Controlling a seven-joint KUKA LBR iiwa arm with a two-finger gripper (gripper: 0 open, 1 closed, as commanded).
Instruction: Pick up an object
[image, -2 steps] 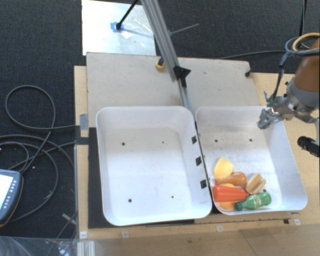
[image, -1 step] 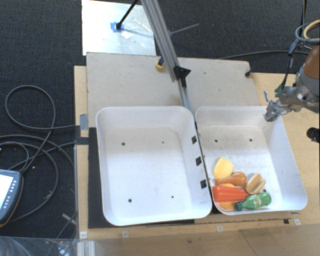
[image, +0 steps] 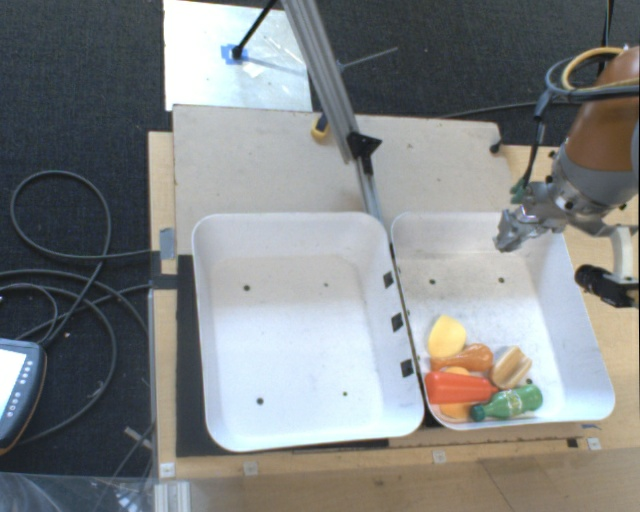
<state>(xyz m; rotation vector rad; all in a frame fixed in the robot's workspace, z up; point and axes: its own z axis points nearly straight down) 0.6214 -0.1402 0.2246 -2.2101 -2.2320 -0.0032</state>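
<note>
Gripper (image: 508, 236) sits over the far edge of the right bin (image: 570, 330), nothing in it afaict; can't tell its state tbh. Toys are bunched at the near end, well apart from it: green bottle (image: 508, 403), red piece (image: 460, 387), yellow one (image: 446, 336), bun thing (image: 511, 366).

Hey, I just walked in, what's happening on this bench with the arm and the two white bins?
A grey robot arm with an orange band reaches in from the right, its gripper over the far edge of the right white bin. It holds nothing. Its targets sit bunched in that bin's near corner: a yellow rounded piece, a long red-orange piece, a green toy bottle and a tan bun-like piece. The left white bin sits alongside.
</note>
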